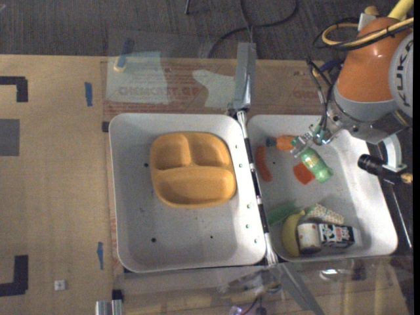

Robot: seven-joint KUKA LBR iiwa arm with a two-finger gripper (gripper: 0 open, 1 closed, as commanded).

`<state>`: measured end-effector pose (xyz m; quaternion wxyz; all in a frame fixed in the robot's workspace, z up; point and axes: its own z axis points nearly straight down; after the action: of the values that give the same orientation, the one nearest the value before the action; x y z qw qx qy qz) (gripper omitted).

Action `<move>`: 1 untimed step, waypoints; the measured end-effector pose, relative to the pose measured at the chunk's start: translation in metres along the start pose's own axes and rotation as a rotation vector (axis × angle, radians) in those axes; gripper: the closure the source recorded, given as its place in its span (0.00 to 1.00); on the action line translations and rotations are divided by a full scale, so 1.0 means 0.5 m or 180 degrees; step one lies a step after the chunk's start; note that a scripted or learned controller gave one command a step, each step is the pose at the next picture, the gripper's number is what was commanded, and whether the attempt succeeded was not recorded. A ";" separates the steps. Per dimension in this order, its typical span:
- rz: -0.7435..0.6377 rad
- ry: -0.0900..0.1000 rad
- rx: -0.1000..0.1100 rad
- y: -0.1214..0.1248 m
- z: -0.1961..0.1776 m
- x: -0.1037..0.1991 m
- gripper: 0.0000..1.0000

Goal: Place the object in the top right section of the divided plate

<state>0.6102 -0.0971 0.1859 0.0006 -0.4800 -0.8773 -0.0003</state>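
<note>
The orange divided plate (192, 169) lies in the left bin (131, 235); its two small sections are at the far side and one long section at the near side. My gripper (317, 136) hangs over the far part of the right bin (367, 202). Directly under and in front of it is a green bottle with a pale cap (315, 163), lying at a slant. The wrist hides how the gripper meets the bottle. An orange piece (285, 142) lies just left of the gripper.
The right bin also holds a red strip (263, 163), an orange-red chunk (302, 174), a green piece (282, 212), a yellow banana (289, 233), a black-and-white carton (325, 235) and a pale cracker (325, 212). A metal divider (244, 130) runs between the bins.
</note>
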 end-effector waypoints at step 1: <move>-0.0284 -0.0005 -0.0002 0.116 -0.136 0.113 1.00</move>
<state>0.6287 -0.0181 0.2540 -0.0002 -0.4403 -0.8978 -0.0003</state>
